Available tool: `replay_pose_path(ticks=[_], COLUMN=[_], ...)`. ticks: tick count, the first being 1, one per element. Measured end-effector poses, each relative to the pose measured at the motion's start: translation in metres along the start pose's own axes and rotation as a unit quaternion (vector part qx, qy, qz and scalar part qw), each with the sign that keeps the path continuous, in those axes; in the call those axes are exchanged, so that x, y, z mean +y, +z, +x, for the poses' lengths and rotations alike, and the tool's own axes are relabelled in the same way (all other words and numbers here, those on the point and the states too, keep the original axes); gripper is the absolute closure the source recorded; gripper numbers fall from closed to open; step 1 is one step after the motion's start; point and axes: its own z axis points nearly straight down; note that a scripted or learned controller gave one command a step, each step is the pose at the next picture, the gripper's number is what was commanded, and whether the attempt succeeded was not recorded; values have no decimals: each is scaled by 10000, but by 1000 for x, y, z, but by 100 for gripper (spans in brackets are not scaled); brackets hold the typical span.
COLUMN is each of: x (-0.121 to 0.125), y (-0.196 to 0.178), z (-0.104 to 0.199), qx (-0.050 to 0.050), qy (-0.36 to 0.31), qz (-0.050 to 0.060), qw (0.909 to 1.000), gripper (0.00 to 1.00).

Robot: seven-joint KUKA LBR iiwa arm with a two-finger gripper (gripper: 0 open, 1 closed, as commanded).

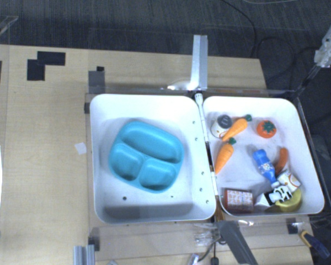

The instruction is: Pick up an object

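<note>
Right bin (306, 142), shallow, white, smooth plastic: holds all the loose objects. Two orange carrots, tapered with green tops, lie near the divider: one (235, 128) slanted beside a small round grey-and-white piece (221, 123), the other (224, 155) just below it. A red-orange tomato (266, 128) sits apart toward the far wall. A blue bottle (263, 163) lies mid-bin with a brown oblong piece (282, 158) just beside it. Along the near wall: a flat reddish-brown box (239, 199), then a black-and-white item (281, 191) on a yellow round one (289, 203), all crowded together. Open floor remains at the bin's centre-left.

Left bin (99, 148): one blue three-compartment tray (146, 155), rounded, glossy, with bare floor around it.

Bench (38, 164): pale wood-tone; dark carpet beyond.

Gripper (327, 46) hangs at upper right, outside the bins; blurred, open or closed cannot be told.
</note>
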Motion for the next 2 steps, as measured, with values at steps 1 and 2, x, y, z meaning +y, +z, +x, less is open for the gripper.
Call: replay_pose_path(ticks=[1, 2], x=[0, 0], y=[-1, -1], z=[43, 2], qx=[10, -5], qy=[-668, -1360], qz=[0, 0], qw=[9978, 9907], gripper=[100, 100])
